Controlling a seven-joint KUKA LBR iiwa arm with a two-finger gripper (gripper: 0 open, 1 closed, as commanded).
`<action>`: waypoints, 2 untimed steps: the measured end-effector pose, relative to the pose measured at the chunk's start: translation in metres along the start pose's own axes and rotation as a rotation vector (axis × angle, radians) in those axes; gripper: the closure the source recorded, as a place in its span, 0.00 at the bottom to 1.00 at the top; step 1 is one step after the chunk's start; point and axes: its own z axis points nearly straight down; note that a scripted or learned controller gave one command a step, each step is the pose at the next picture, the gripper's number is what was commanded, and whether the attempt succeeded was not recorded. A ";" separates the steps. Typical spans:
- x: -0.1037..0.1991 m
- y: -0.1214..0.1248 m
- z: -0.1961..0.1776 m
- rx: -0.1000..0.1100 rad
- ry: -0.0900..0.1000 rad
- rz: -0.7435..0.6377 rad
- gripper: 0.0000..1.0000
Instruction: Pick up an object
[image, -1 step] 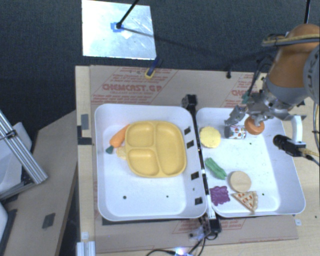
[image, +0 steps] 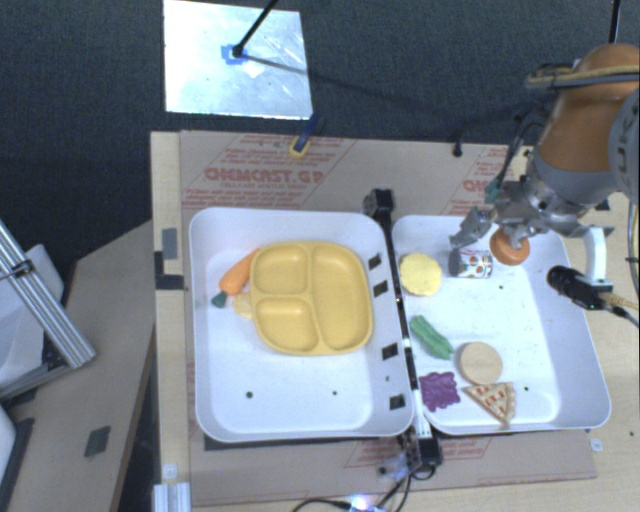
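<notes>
Pizza slice lay nearest, while the fingers hung over a small can, their opening impossible to tell.

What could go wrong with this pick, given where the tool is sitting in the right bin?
The tool hangs over a small can with an orange round piece close beside it; closing here could nudge one away or catch both. The yellow round piece lies just to the can's left and might get pushed toward the bin wall. Also, the can is small and may slip or tip rather than lift.
</notes>
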 end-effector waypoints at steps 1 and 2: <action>0.000 -0.010 0.053 0.003 0.001 0.002 0.00; -0.001 -0.009 0.116 0.005 0.001 0.002 0.00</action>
